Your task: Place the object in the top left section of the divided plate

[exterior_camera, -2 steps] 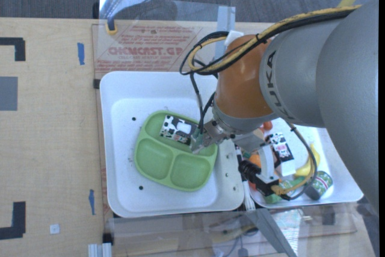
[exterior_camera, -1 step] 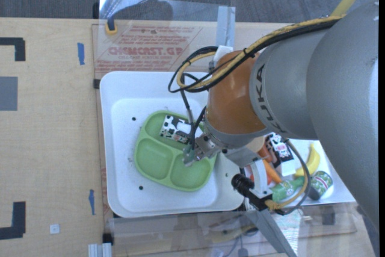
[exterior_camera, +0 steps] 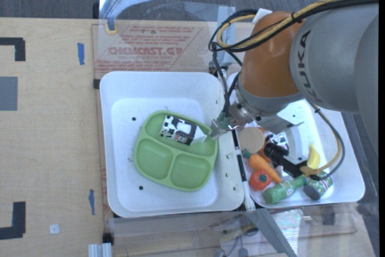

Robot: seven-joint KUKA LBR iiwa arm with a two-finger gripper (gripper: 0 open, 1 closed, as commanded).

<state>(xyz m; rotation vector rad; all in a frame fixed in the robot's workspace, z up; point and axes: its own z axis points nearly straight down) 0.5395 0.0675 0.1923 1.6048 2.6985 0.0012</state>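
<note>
Green divided plate [exterior_camera: 174, 168] holds one black-and-white object [exterior_camera: 178, 129]; two white bins [exterior_camera: 120, 129].

Green plate [exterior_camera: 157, 159], black-and-white patterned object [exterior_camera: 178, 129]

The divided plate [exterior_camera: 174, 158] looks like smooth matt green plastic. Both bins [exterior_camera: 120, 129] are white, faintly glossy plastic. The surface [exterior_camera: 48, 129] at nine o'clock shows pale, matt wood.
</note>
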